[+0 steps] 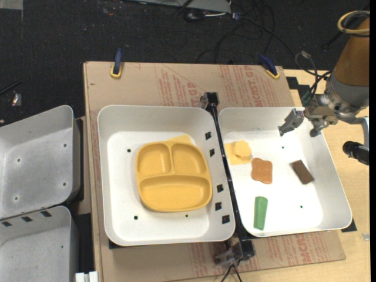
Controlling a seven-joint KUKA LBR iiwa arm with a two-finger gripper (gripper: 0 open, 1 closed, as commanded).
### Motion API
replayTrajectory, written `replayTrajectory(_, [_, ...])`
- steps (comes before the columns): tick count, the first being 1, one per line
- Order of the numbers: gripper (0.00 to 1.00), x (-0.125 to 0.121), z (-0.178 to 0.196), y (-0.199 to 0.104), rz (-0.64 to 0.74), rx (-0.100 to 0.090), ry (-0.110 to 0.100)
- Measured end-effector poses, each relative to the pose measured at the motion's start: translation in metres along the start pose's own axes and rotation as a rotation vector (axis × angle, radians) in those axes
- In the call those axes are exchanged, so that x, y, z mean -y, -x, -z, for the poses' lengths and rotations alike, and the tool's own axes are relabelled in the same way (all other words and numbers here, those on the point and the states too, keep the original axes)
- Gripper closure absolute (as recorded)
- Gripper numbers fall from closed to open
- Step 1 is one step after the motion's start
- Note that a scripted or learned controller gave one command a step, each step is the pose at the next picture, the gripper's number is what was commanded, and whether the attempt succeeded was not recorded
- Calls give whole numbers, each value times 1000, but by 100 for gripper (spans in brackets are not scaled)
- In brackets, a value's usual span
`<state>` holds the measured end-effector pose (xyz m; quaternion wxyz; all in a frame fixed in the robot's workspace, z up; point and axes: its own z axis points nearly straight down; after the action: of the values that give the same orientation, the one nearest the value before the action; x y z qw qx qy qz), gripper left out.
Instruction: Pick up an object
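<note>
A yellow divided tray (174,177) fills the left bin (111,122). In the right bin (335,216) lie a pale yellow piece (239,152), an orange piece (262,171), a green stick (260,212) and a brown block (302,171). The gripper (301,124) hangs over the bin's far right corner, jaws spread and pinching nothing. All four pieces lie nearer and left of the jaws, the brown block closest. These flat pieces could slip from a shallow pinch, or the jaws could strike the bin wall.

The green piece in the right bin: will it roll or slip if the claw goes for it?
The green piece looks flat-sided and lies flat on the right bin floor, so rolling seems unlikely. It looks small and smooth, so probably light, and it may skid on the slick white floor if nudged.
</note>
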<state>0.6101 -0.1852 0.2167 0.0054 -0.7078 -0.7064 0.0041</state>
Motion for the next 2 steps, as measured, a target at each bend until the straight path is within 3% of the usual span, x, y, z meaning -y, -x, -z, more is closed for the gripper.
replayTrajectory(1, [0,-2,9,-1,3,3,13])
replayTrajectory(2, [0,4,-52,-3,1,1,8])
